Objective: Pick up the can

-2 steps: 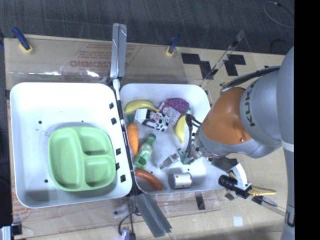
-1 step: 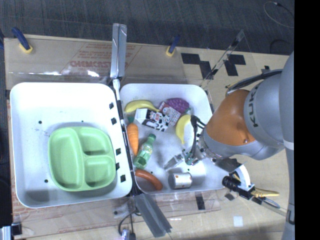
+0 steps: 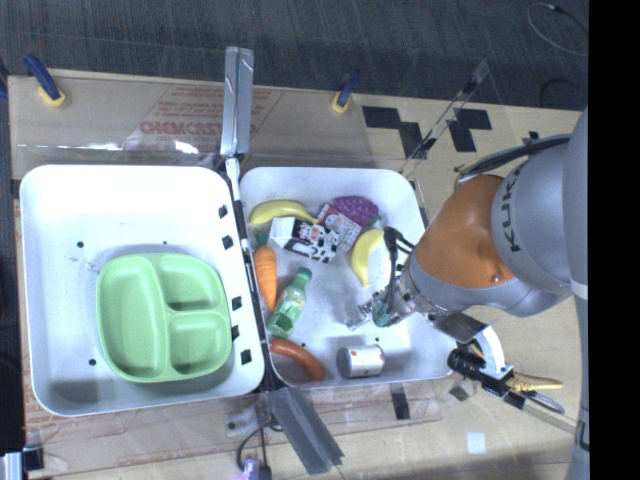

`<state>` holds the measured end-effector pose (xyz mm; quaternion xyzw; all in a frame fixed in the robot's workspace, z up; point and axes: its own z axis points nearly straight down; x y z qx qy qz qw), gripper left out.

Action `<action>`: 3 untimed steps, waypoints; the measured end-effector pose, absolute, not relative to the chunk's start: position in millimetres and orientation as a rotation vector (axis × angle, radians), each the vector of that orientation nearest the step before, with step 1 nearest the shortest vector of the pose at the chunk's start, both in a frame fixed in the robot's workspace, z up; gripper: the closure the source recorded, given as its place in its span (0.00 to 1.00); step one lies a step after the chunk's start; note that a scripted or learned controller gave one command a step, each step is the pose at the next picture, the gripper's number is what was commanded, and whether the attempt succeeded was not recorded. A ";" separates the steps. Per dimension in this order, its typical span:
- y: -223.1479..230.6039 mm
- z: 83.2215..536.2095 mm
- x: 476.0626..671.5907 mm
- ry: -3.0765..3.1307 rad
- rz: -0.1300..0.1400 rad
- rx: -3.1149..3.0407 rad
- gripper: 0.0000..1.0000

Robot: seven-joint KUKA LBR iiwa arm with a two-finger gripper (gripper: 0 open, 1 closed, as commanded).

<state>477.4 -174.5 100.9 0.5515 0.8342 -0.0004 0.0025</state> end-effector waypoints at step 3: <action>-174.6 91.9 476.5 2.633 0.000 1.714 0.00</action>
